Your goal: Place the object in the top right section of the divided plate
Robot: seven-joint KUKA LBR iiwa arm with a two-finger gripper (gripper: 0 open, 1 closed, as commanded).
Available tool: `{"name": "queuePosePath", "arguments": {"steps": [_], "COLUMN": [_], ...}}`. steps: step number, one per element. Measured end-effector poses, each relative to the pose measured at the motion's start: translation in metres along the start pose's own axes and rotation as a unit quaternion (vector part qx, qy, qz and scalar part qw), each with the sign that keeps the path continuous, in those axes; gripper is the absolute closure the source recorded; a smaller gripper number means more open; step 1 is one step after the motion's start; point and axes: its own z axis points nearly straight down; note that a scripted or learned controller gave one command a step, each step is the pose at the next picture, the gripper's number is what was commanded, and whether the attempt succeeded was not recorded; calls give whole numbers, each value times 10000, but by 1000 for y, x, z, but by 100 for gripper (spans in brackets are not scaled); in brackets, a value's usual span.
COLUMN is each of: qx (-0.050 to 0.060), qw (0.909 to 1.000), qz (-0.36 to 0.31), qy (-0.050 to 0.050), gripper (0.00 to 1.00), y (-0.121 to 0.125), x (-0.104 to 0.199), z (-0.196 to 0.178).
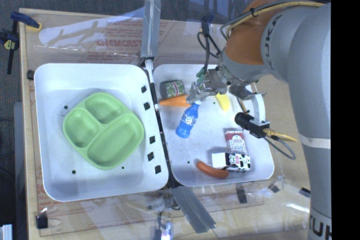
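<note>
On the left, the green divided plate [103,130] lies in the left bin [50,81], its sections bare; the smaller section toward the top right of the plate sits nearest the divider between the bins. Nothing has reached it, so the placing step is not yet done and the work is at the picking stage.

Moving right across the divider into the right bin [259,168], several things lie scattered: a small can [172,88] near the top left corner, an orange carrot-like piece [174,102] just below it, a blue bottle [188,119] lying tilted, a red sausage [211,169] near the bottom rim, and a small carton [236,150] beside it. A yellow piece [223,101] lies close under the arm.

The claw [206,86] hangs low over the bin's upper middle, just above the bottle's cap end. Which thing it aims at I cannot tell, and whether it is parted or closed is hidden.

Next, I judge, comes a secure grasp, a lift clear of the bin wall, then travel left to the plate.
</note>
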Motion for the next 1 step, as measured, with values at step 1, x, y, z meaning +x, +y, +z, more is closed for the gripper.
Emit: {"name": "queuePosePath", "arguments": {"steps": [1], "qx": [6], "qw": [9940], "qz": [-1097], "qy": [-1], "gripper": [100], "y": [13], "x": [82], "z": [-13]}}
